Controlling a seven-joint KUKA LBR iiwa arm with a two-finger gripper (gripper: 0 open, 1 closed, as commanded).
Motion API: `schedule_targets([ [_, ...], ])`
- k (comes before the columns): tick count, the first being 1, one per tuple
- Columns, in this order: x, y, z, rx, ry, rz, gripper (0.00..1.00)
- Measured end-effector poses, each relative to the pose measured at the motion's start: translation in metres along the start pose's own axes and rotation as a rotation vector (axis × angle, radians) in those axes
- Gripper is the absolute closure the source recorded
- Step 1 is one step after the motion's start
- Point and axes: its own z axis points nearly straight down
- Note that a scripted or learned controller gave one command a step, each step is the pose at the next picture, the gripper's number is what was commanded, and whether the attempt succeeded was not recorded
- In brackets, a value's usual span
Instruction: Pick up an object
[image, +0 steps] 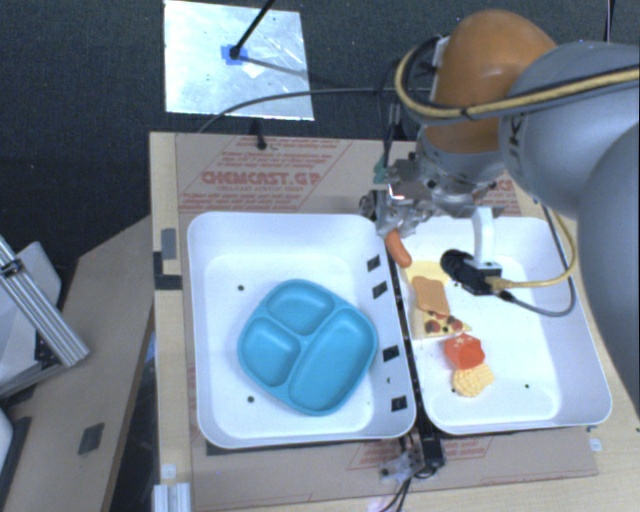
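— What is the gripper (398, 218) doing?
— It hangs over the upper left corner of the right bin (560, 400), right above an orange sausage-shaped toy (399, 249). How far it is open cannot be told, nor whether it grips the toy.
— Any writing?
— Red print on the cardboard (270, 165) under the bins reads "CHEMCAST", repeated in rows.
— And the count?
— Two white bins. The left bin (215, 300) holds one blue divided plate (307, 345). The right one holds the sausage, a tan slice (431, 293), a pizza piece (441, 323), a red piece (465, 351) and a yellow piece (472, 380).
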Motion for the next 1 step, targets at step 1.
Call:
schedule_targets([
  [1, 0.0500, 0.0102, 0.0234, 0.000, -0.001, 0.001, 1.00],
])
